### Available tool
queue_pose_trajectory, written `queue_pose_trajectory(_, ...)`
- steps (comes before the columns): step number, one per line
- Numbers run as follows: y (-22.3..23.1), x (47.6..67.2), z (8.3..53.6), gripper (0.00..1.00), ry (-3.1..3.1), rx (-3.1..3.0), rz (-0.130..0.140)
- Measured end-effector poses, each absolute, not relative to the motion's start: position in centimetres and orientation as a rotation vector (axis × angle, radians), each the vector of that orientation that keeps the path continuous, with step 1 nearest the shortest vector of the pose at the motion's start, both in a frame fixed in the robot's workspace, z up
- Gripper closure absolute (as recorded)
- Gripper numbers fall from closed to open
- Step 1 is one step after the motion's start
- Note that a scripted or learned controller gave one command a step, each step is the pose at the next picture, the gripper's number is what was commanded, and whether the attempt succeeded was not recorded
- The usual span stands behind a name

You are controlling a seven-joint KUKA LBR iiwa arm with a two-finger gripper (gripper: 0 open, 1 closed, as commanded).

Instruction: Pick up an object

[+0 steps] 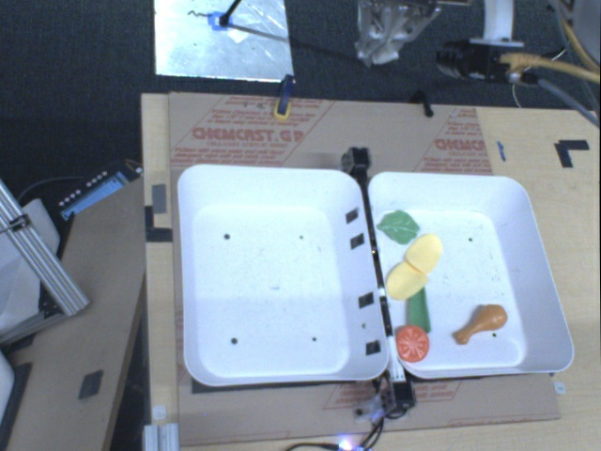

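I see the bench [526, 148] with its brown sheet carrying two white bins side by side, and I place everything from the black hinge strip [376, 271] that runs between them. The left bin [202, 252] lies just left of that strip; the right bin [526, 252] lies just right of it and holds all the toy food. Well above the strip's far end, out beyond the bench edge, the gripper [380, 36] hangs over the dark floor, nothing between its fingers that I can see; how far they are parted I cannot tell at this blur. Just right of the strip, about midway along it, sit two yellow pieces [415, 266] touching each other. A green leaf [398, 225] lies just beyond them, nearer the strip's far end. A drumstick [482, 323] lies farther right, apart from the rest. A dark green stick [418, 312] runs from the yellow pieces toward me, and a red tomato slice [411, 344] sits at its near end, close to the strip.
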State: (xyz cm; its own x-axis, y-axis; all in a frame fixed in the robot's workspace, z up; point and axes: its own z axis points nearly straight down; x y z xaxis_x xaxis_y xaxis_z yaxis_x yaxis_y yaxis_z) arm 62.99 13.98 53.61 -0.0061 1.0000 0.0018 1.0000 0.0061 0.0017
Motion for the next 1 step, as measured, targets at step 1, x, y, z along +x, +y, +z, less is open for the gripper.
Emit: queue_pose_trajectory(1,4.20,64.69,53.22,1.00,-2.216,-2.233,-0.001)
